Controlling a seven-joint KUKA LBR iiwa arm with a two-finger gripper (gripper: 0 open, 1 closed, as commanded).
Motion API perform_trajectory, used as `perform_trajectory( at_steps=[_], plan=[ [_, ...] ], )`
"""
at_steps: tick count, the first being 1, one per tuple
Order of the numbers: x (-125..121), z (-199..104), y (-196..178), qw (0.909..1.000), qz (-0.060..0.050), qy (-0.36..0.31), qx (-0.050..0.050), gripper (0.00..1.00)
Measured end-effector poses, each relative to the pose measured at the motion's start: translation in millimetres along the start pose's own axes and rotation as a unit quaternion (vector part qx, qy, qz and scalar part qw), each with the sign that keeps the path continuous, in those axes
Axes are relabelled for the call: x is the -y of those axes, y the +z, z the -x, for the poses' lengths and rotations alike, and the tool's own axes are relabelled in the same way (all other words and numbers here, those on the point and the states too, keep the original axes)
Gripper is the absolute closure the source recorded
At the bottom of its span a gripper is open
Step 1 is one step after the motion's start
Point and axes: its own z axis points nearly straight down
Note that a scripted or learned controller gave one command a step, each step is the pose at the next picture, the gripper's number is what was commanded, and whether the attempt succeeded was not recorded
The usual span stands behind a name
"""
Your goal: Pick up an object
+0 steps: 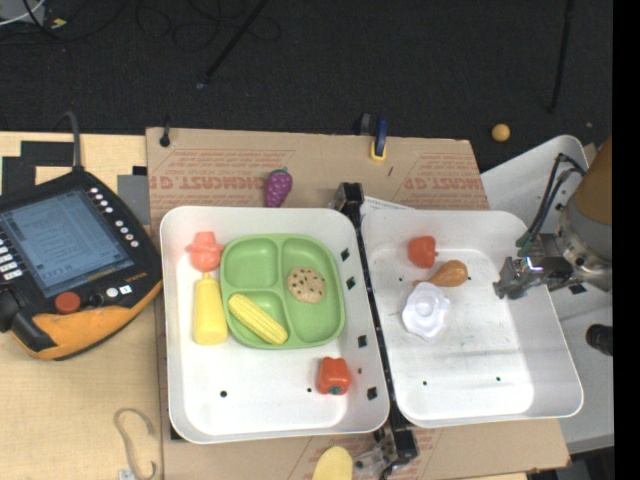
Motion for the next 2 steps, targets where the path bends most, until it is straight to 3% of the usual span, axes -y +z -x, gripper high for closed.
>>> perform_trajectory(
  at_steps=[1,2],
  plan=[
    [10.7,-56.8,9.9,1.0,-0.002,-0.002,-0.001,1.0],
    [24.7,-116.2,-3.3,1.0,-0.002,-0.003,-0.002,1.0]
  ],
)
